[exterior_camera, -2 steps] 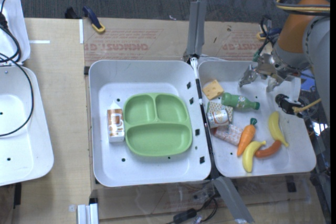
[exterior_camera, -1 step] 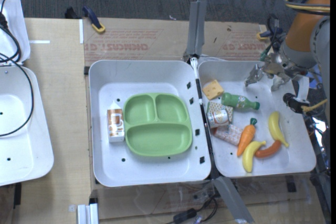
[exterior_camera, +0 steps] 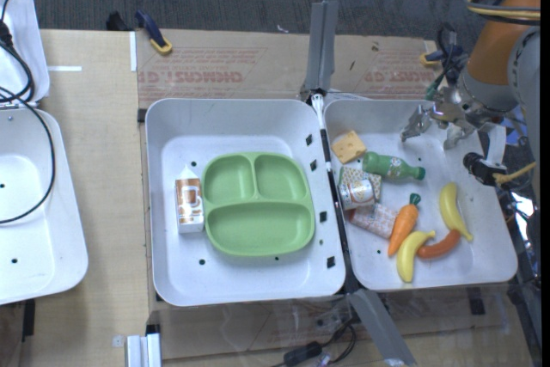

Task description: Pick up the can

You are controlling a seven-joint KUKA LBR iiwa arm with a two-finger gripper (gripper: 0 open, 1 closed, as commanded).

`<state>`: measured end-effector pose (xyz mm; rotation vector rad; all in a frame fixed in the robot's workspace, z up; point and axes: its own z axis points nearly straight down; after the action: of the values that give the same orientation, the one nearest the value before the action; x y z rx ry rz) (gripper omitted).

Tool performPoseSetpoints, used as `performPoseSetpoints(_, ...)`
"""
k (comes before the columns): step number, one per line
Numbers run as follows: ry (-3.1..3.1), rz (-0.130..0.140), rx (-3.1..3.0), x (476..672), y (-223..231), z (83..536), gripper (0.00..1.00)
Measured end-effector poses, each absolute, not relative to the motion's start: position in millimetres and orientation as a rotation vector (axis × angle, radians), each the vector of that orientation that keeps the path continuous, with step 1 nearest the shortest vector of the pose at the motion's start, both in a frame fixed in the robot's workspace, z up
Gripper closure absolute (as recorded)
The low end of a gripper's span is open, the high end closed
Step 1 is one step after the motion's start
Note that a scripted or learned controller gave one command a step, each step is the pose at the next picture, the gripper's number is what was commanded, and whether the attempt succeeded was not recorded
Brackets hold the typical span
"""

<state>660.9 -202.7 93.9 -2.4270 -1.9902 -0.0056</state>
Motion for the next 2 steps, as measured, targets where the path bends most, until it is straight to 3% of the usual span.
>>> performPoseSetpoints(2,-1.990,-0.006,-2.427,660.9,-202.7,93.8,0.00)
